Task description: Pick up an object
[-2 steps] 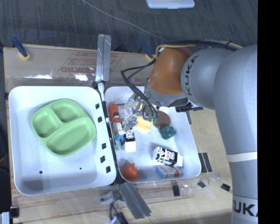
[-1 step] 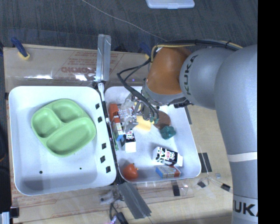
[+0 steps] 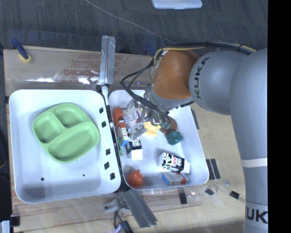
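Camera view | gripper (image 3: 136, 129) low in right bin (image 3: 200, 157) | among small objects (image 3: 132, 136)

A pale wooden counter (image 3: 213, 132) carries two shallow white bins side by side, the left bin (image 3: 20, 150) and the right bin (image 3: 196, 150), with a grey metal strip (image 3: 107, 54) standing at the divide between them. A clear plastic sheet with red print (image 3: 77, 68) lies across the counter's far side. A blue and yellow clamp (image 3: 20, 50) grips its far left corner. Beyond the counter, dark grey carpet (image 3: 59, 18) covers the floor, where a white flat object (image 3: 176, 3) lies at the top edge. Light is even and soft.
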